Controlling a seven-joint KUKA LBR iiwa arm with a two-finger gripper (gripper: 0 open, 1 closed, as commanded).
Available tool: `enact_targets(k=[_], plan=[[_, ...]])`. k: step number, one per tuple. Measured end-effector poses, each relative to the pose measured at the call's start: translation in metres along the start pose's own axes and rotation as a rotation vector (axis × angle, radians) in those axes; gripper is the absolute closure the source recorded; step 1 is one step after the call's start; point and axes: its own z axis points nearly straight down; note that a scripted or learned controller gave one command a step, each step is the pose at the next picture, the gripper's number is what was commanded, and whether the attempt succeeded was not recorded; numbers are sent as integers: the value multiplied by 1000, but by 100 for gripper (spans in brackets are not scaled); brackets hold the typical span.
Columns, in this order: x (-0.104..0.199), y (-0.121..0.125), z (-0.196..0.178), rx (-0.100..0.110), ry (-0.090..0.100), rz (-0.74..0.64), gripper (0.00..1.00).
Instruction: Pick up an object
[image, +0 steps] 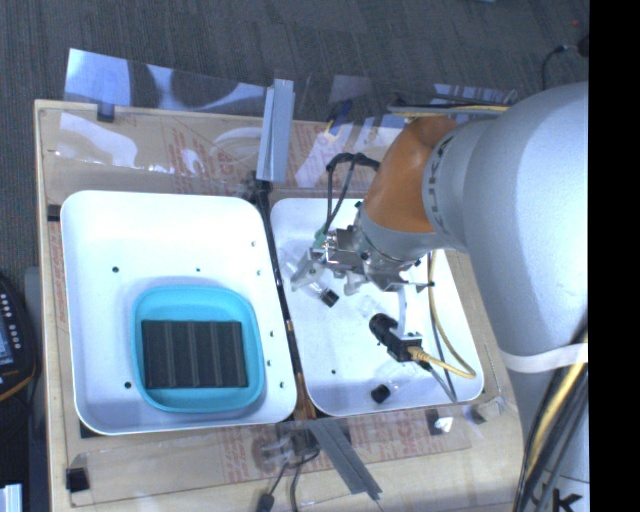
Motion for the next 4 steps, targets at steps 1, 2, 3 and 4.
enact_targets(k=[1,2,3,4], plan=[[-23,9,8,0,0,92,0],[-22,-6,52,4,1,46,0],[-22,-6,43,8,1,43,100],[-16,15,51,1,2,213,100]])
